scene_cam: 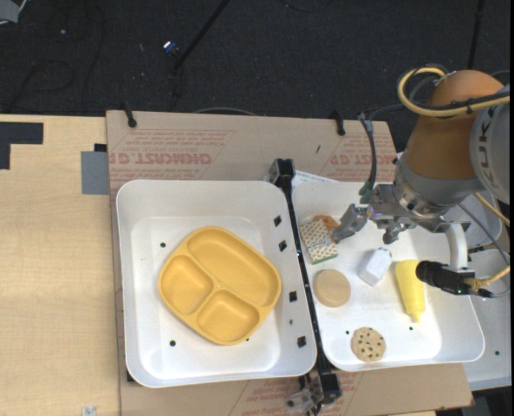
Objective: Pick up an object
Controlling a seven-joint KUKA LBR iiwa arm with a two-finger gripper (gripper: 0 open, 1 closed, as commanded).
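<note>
Take the black divider (293, 258) between the two bins as your landmark and read outward from it. Well to its left, in the left bin (144, 224), you have a yellow sectioned plate (219, 283) lying flat, tilted a little in plan, with bare white floor around it; nothing on that side is being worked.

Just right of the divider, in the right bin (465, 341), sits a small patterned square packet (318, 240) with something orange (328, 223) peeking out just behind it; a round tan disc (332, 287) lies a little further right and nearer you; a chocolate-chip cookie (368, 344) lies nearer still, close to the bin's front wall; a small white block (374, 266) lies further right again, and a yellow banana-like piece (410, 289) lies furthest right of the loose things.

The gripper (371, 219) hangs right of the divider, above the gap between the packet and the white block; its dark fingers look spread, with nothing between them; take that as released rather than grasping.

Your step, as I judge it, is the approach; no object is lifted yet. The white block sits closest beneath the fingers and looks the likeliest target; the next move calls for a descent centred on it, fingers straddling it squarely, then a close; watch that it does not skid aside.
</note>
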